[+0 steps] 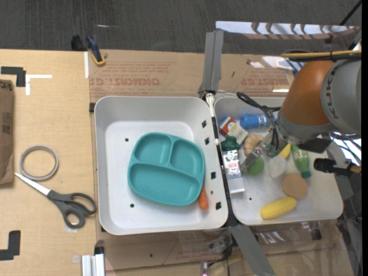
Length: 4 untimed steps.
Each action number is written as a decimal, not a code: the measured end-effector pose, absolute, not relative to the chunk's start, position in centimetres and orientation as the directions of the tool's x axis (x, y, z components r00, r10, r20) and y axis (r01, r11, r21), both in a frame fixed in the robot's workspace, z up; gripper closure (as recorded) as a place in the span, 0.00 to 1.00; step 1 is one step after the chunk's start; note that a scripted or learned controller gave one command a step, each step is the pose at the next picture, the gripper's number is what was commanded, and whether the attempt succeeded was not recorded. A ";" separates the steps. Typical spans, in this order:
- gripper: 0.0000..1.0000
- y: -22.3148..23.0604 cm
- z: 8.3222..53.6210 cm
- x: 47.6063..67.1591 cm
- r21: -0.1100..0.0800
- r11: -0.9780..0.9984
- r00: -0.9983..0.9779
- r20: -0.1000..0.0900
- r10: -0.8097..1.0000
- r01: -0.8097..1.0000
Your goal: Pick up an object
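Objects are crowding the right bin (322, 211), and that is where we are watching the arm (322, 96) reaching down from the right side. We are seeing the tool (260, 152) dipping into the thick of the pile, and we are judging that the program is aiming where the clutter is densest, since almost any closing there would be meeting something.

Just beside the tool, on its far side, a red-and-white packet (232, 126) and a blue bottle (253, 121) are lying against the bin's back wall. Right under the tool, a green ball (255, 165) and a pale knobbly piece (251, 144) are sitting close together, touching or nearly so. Toward the near edge from the tool, a tan disc (295, 185) and a yellow corn-like piece (278, 207) are resting well apart from it.

We cannot tell whether the tool is spread or pressed together; the dark parts are blurring into the clutter, and nothing is showing plainly between them, so we are not calling it a hold.

Off to the tool's other side, the left bin (115, 131) is carrying a teal divided plate (167, 169) with a small orange carrot (203, 200) leaning at its rim. Out on the counter (46, 119), scissors (60, 200) and a tape roll (38, 162) are lying far from the action.
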State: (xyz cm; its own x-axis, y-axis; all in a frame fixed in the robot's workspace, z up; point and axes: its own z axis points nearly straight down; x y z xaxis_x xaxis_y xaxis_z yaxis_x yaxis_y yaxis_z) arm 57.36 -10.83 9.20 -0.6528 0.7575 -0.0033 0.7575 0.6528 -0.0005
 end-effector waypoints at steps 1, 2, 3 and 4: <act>1.00 -10.8 10.1 57.4 -0.001 0.655 -0.655 -0.005 0.755 0.755; 1.00 -7.9 23.3 52.9 0.000 0.651 -0.651 -0.003 0.759 0.759; 1.00 -15.4 9.2 51.8 0.000 0.727 -0.727 -0.001 0.687 0.687; 1.00 -15.8 9.3 62.4 0.001 0.422 -0.422 -0.003 0.907 0.907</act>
